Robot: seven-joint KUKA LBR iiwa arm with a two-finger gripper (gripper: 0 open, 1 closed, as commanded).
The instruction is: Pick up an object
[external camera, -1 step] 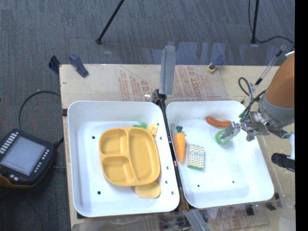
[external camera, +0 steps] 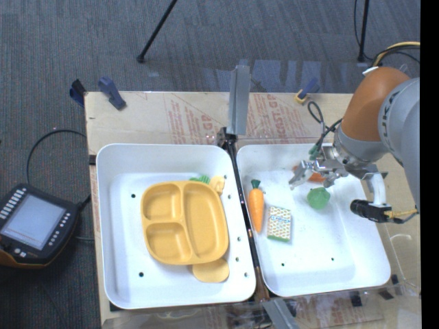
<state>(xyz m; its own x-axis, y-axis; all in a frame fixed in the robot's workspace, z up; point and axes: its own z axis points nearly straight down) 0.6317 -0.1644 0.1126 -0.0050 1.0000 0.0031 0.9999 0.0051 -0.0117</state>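
My gripper [external camera: 314,173] hangs low over the back of the right bin [external camera: 343,266], its fingers spread open. A small orange-red object [external camera: 314,177] shows between the fingers, partly hidden by them, and they are not closed on it. Just in front of the gripper lies a round green object [external camera: 317,197]. A toy carrot [external camera: 256,208] lies along the bin's left side, and a small patterned packet [external camera: 279,223] rests beside it.
The left bin [external camera: 116,252] holds a yellow divided plate [external camera: 185,223] on top of a yellow disc [external camera: 211,271], with a small green and yellow item [external camera: 208,181] at its back edge. A grey post [external camera: 239,101] stands behind the bins' divide. The arm's black cable connector [external camera: 367,209] overhangs the right bin.
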